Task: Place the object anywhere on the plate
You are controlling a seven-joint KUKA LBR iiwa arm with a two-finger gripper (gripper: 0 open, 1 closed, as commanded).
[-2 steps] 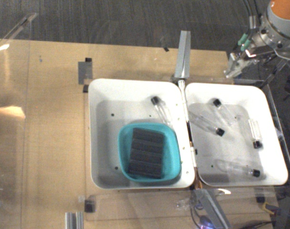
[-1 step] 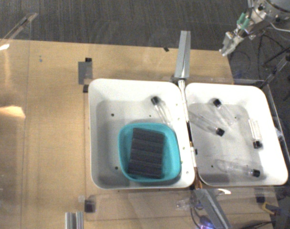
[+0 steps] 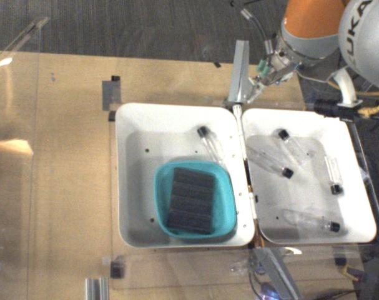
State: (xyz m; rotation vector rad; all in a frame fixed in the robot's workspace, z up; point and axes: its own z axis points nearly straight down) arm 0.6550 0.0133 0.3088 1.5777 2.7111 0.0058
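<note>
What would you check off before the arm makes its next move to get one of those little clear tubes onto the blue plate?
1. Plate in reach: the blue plate sits in the left bin. Ok.
2. Room on the plate: a dark ridged block covers most of it, only a margin is bare. Not ok.
3. Tubes to pick: several clear tubes lie in the right bin, such as one with a black cap; another tube lies in the left bin beside the plate. Ok.
4. Tube in the gripper: cannot tell.
5. Arm position: the gripper is above the bins' far edge, not over any tube. Not ok.
</note>
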